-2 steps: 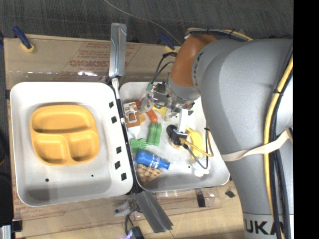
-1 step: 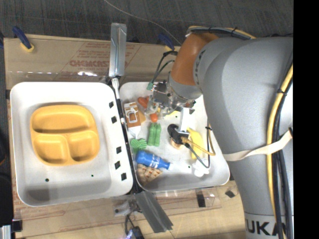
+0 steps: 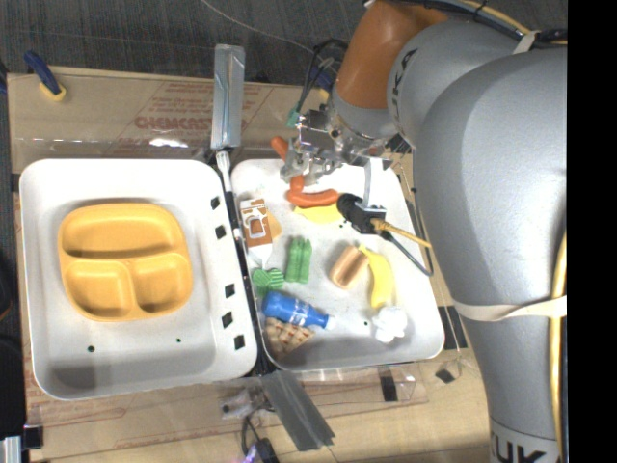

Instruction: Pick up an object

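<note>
Carrot, orange, lies at the far end of the right bin, directly under the gripper. You cannot tell its grip state. Clutter crowds this bin; the yellow tray sits alone in the left bin.

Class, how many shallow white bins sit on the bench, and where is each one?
2. The left shallow white bin holds a yellow divided tray; the right shallow white bin holds mixed toy items.
</note>
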{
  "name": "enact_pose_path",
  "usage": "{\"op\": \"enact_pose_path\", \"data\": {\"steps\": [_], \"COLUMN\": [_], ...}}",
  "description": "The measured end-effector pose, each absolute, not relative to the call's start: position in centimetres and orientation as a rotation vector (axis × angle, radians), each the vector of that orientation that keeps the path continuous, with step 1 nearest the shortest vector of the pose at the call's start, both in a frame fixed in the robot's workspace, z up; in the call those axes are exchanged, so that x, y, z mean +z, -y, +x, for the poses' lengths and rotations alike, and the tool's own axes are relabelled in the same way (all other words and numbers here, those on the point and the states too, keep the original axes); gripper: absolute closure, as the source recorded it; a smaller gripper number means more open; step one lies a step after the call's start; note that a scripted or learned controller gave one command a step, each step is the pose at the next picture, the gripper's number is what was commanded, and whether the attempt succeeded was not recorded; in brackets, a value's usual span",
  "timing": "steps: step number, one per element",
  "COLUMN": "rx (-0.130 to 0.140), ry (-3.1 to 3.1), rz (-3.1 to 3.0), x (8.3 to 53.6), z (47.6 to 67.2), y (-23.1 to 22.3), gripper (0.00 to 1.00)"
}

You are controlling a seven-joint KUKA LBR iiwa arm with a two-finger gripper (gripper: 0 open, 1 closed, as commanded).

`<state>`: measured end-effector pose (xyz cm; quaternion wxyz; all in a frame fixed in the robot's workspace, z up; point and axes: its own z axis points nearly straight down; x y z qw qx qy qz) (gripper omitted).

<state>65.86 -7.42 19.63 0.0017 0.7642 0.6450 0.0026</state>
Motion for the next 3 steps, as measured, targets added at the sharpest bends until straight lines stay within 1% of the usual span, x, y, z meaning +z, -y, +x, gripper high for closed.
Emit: {"op": "enact_pose_path", "data": {"steps": [1, 2, 3], "rx": [-0.009, 0.006, -0.008], "ry": [-1.839, -1.998, -1.788], "rz": [2.553, 2.421, 2.589], "x": [10.0, 19.5, 19.0], "z": [65.5, 65.8, 63.8], "y": [9.2, 6.5, 8.5], "gripper": [1.00, 1.00, 1.00]}}
